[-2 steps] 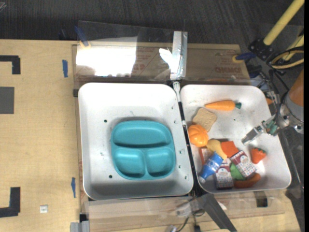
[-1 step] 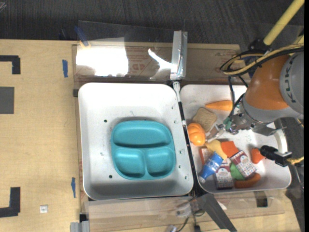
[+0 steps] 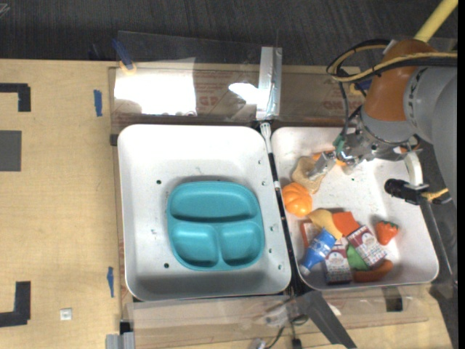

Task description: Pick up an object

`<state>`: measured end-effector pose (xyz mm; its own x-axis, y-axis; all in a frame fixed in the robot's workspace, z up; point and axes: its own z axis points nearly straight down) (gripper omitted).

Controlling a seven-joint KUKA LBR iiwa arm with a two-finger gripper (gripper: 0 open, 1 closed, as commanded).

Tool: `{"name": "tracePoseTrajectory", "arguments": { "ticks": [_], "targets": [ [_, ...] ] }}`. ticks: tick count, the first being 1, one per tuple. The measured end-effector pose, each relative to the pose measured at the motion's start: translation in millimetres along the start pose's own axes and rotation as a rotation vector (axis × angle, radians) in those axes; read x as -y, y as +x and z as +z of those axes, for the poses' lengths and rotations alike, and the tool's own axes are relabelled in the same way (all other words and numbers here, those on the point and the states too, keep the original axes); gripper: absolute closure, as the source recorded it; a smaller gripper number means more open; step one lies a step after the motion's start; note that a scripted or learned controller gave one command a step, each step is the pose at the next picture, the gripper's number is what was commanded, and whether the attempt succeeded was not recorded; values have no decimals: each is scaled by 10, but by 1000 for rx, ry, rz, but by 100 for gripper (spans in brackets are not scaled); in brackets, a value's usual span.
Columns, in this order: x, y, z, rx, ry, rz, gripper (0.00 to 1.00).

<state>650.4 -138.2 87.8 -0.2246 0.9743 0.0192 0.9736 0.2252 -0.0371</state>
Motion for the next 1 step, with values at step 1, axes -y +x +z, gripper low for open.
{"name": "tracePoseTrajectory", "arguments": {
  "ticks": [1],
  "targets": [
    [-98, 42, 9, 1, -1, 186, 0]
  ]
}}
